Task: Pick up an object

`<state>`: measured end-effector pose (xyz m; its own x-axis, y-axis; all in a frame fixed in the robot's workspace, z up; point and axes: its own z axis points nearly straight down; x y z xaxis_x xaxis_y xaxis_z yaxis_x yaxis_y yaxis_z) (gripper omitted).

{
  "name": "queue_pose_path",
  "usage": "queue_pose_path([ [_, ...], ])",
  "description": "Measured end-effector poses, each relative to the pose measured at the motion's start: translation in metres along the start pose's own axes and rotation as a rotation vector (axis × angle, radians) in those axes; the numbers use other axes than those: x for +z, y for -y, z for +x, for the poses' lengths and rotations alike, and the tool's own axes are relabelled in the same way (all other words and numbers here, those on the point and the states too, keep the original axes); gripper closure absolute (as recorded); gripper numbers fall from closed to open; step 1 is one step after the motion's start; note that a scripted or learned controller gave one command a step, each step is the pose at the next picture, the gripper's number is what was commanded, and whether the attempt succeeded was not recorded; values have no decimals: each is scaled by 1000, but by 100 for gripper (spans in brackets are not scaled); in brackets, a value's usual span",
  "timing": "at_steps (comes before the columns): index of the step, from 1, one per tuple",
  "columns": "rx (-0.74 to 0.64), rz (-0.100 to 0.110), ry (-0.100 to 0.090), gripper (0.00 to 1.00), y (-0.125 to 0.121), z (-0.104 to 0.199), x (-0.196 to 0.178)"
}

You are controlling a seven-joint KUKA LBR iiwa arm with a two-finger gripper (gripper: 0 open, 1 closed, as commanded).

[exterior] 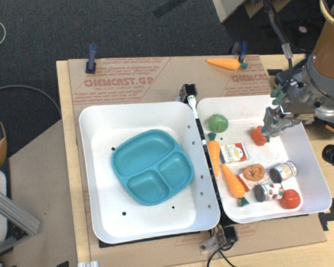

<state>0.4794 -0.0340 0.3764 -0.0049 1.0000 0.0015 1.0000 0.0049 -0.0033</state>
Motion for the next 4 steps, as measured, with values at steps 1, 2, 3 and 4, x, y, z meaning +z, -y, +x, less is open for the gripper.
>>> queue_pose_path([
  [1,17,-7,7,100,1,-113,-3],
  [2,10,-25,14,100,-16,-185,-164],
  [3,0,-3,0,100,2,-128,-157],
  [4,11,2,2,100,2,-193,-91],
])
